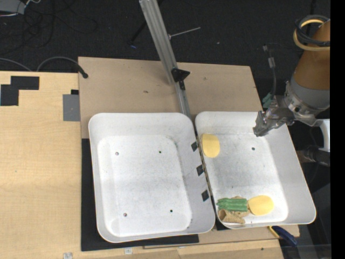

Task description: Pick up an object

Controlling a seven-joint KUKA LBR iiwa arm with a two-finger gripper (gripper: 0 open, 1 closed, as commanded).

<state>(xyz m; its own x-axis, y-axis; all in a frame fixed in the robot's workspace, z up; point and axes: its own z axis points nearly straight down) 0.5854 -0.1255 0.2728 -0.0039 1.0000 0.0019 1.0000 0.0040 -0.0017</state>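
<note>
The right bin [280, 161] holds a yellow rounded object [210, 145] against its left wall, near the far end. At the bin's near edge lie a green ridged object [233, 204], a tan piece [233, 216] just below it, and a second yellow object [261, 205] to their right. My gripper [262, 125] hangs over the far right part of that bin, well apart from all of these. Nothing shows between its tips.
The left bin [102, 144] stands beside the right one, joined by black clips [200, 169]. A slanted aluminium rail [161, 42] rises behind the bins. The grey arm [310, 85] comes in from the right, above the bin's far right corner.
</note>
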